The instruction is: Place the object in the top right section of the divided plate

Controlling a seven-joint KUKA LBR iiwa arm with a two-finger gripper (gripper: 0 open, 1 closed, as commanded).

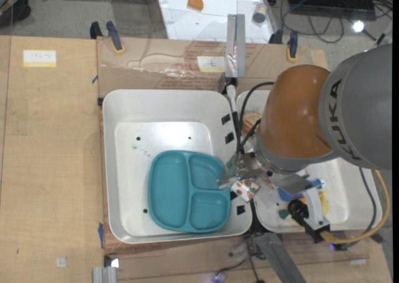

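A teal divided plate [187,191] lies in the left white bin [124,151], toward its front right. It has one long section on the left and two smaller ones on the right. My gripper [229,177] hangs over the plate's right rim, level with the ridge between the two right sections. A small white and red object [244,189] sits just below and to the right of the gripper, over the wall between the bins. I cannot tell whether the gripper holds it. The arm's orange band [296,116] hides much of the right bin.
The right bin [349,213] holds a tan item [251,119] at its back left, a blue piece [315,183], a yellow piece [322,202] and a small green piece [283,214]. A metal post [235,45] stands behind the bins.
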